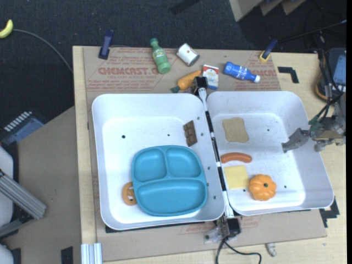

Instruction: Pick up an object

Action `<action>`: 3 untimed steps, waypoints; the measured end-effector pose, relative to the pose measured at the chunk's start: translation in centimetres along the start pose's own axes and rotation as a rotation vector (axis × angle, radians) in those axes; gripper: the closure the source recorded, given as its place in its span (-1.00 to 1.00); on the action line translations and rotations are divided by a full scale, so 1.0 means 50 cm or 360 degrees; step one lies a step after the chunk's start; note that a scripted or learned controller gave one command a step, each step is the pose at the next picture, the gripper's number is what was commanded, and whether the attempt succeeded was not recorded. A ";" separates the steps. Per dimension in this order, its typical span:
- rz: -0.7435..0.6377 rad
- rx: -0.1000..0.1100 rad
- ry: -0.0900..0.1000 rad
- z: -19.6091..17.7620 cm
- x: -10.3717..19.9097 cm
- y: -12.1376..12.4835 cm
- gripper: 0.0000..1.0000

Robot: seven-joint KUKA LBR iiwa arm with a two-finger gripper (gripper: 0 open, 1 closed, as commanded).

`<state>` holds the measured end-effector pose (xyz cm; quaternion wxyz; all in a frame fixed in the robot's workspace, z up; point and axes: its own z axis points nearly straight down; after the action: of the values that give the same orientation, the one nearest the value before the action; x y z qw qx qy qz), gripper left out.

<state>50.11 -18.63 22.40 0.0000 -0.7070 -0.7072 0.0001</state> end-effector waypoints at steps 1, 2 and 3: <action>-0.0001 0.0002 0.0002 0.065 0.090 0.035 -1.00; 0.0000 -0.0002 0.0000 0.279 0.163 0.045 -1.00; 0.0000 -0.0002 0.0000 0.279 0.179 0.074 -1.00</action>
<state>53.79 -9.67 8.43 -0.0004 -0.7070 -0.7072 -0.0003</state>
